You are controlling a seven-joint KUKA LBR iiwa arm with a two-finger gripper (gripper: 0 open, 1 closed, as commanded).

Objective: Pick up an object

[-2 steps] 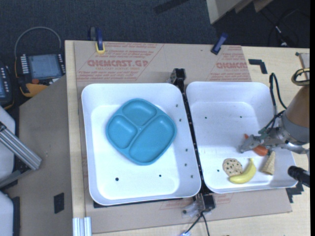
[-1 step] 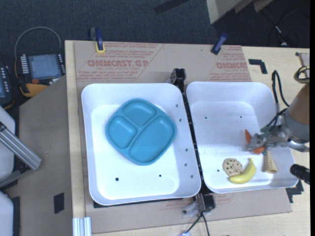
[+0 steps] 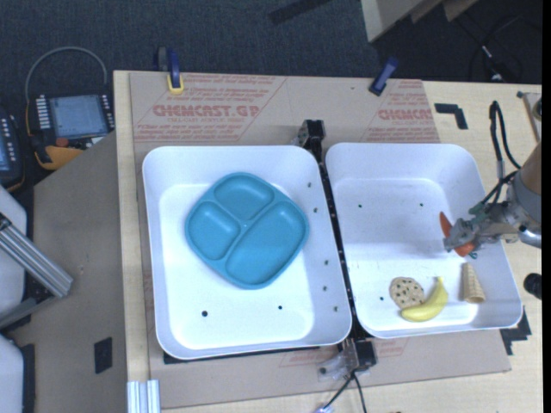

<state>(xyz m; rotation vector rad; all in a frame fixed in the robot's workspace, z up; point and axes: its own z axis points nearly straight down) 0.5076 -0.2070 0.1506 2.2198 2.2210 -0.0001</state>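
The counter (image 3: 129, 231), surfaced in brown board with red print, carries two shallow white bins side by side.

Left bin (image 3: 172, 317): one blue divided plate (image 3: 247, 229) is seen, three compartments, lying flat just above the bin's middle and turned at an angle to the walls.

Right bin (image 3: 387, 188): four items are gathered toward the near right corner. A round speckled cookie (image 3: 405, 292) lies on the floor near the front wall. A yellow banana (image 3: 428, 304) lies just beside it on the right, curved, apparently touching it. A tan ice-cream cone (image 3: 471, 283) lies just right of the banana, against the right wall, pointed end away from the front wall. A small red-orange object (image 3: 448, 228), not identifiable, is seen farther back along the right wall.

The gripper (image 3: 466, 233) is reached in over the right wall of the right bin, low and right at the red-orange object, which shows above and below the dark metal fingers (image 3: 460, 235). Whether the object lies between the fingers or merely under them cannot be told; how far the fingers are apart cannot be told either.
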